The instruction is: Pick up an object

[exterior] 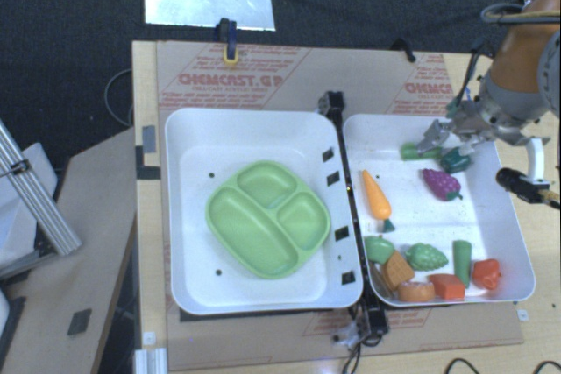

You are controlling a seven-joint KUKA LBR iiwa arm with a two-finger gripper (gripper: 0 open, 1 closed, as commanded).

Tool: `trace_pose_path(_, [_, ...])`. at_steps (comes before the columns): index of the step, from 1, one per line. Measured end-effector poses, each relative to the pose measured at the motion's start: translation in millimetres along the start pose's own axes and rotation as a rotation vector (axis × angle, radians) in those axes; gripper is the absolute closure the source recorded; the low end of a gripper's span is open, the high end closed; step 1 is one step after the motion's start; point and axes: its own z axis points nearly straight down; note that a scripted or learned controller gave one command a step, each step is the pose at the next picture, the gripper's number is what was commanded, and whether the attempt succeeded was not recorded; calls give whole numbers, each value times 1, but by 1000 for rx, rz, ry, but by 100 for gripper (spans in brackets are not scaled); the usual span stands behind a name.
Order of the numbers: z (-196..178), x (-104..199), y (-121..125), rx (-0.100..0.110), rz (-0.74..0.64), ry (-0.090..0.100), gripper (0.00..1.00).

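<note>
Fingers [436, 138] over right bin [508, 228], beside grapes [441, 183].

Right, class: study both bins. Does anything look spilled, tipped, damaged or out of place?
Nothing stands out. The green divided plate lies flat in the left bin. The toy foods, such as the carrot and purple grapes, all lie inside the right bin, mostly bunched along its near edge.

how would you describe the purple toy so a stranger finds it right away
Look in the right-hand white bin, in its far half near the gripper. The purple grape bunch lies alone on bare white floor, right of the orange carrot. Nothing else there is purple.
</note>
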Motion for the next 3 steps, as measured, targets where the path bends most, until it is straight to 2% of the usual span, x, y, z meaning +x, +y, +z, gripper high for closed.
trace_pose_path(1, [61,4,-2,1,0,2,0])
trace_pose_path(2, [69,4,-1,-3,0,0,0])
trace_pose_path(3, [57,4,0,-7,-2,-2,100])
